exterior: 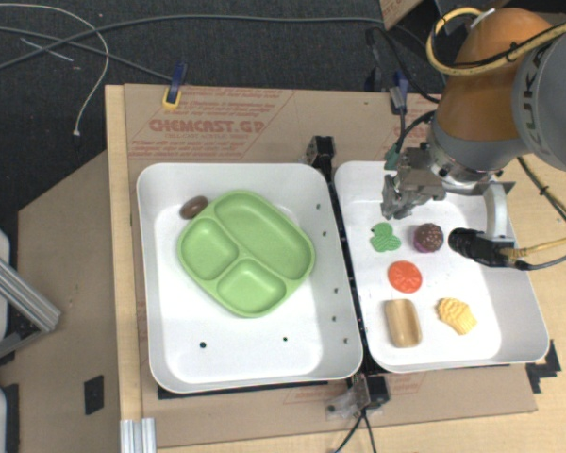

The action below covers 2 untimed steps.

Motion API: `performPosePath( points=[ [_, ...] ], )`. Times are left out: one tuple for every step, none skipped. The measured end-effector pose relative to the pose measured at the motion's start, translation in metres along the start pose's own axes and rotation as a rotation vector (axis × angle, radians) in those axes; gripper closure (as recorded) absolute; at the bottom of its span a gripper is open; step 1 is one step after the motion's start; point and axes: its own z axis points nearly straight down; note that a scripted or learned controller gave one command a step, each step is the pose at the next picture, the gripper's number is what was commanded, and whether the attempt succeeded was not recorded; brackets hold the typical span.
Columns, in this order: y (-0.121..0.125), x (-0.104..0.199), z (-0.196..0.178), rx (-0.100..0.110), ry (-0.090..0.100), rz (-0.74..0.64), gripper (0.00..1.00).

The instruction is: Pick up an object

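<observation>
Item: gripper (393, 208), fingers' spread we cannot tell, over right bin's (519, 333) far edge by green toy (386, 239). Risk: we nudge the toy aside, closing empty.

I work in a robotics lab: below me, two white bins (170, 347) sit on a cardboard-covered bench (226, 121), with loose cables (66, 45) on dark carpet beyond.
</observation>
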Motion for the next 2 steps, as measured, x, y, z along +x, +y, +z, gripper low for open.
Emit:
performPosePath(
  points=[
    [-0.008,0.056,-0.006,0.000,0.001,-0.003,1.00],
    [-0.026,0.108,-0.011,0.001,0.001,0.000,1.00]
  ],
)
